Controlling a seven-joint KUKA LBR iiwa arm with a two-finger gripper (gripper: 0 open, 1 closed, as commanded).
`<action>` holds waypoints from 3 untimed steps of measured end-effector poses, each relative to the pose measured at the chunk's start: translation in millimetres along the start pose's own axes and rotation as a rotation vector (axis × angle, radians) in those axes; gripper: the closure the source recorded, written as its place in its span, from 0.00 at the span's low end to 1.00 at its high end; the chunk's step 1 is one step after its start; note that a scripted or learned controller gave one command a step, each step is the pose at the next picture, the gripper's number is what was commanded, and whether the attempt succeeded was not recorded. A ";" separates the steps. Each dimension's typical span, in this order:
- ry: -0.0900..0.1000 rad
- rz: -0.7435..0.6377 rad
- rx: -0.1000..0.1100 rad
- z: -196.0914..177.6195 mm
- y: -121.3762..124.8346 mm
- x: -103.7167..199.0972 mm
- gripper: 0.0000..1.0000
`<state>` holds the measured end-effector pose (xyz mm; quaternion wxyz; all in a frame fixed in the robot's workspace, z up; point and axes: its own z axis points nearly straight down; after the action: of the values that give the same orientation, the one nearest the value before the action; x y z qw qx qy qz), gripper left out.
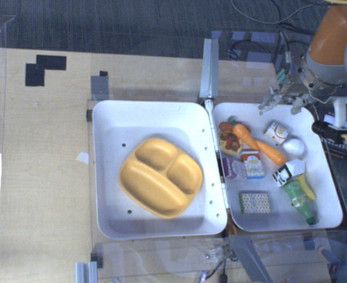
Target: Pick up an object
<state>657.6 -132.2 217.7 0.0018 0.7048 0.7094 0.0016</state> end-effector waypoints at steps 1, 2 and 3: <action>-0.001 0.113 -0.003 112.5 -24.5 3.6 0.00; -0.002 0.172 -0.006 128.7 -57.1 16.2 0.00; -0.001 0.197 -0.006 127.9 -115.8 4.1 0.00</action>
<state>542.4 -128.9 89.2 0.0038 0.7712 0.6366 0.0035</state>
